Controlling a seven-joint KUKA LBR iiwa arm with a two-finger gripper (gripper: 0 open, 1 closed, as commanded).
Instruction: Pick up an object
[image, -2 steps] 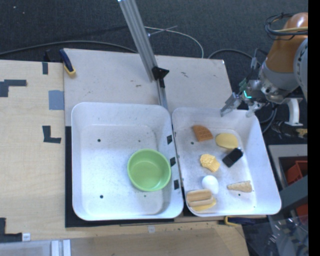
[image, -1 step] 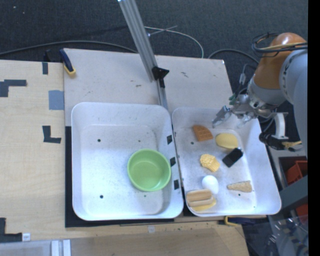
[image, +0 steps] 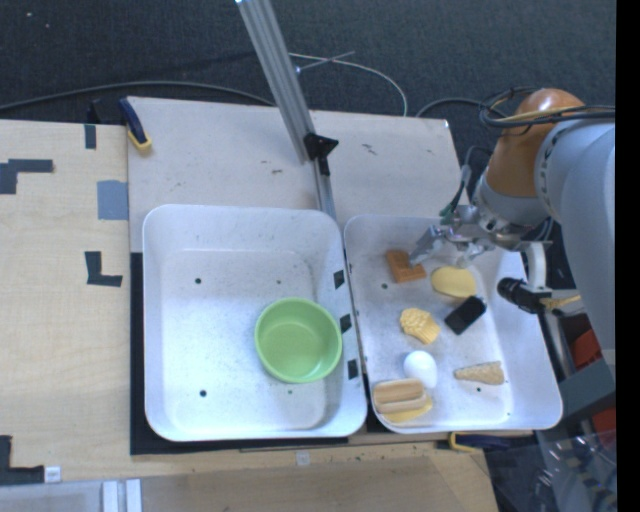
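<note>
Gripper (image: 437, 238) poised low in right-hand white bin (image: 520, 405); whether the jaws are spread cannot be told. Small orange-brown block (image: 404, 266) lies just below them, apparently ungrasped. Recommend centring over block before closing.

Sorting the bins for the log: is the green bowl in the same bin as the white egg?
No, the green bowl sits in the left bin, while the white egg lies in the right bin.

There are no words, numbers or signs to read here. Nothing on the bench, the bins or the things in them has any writing.
</note>
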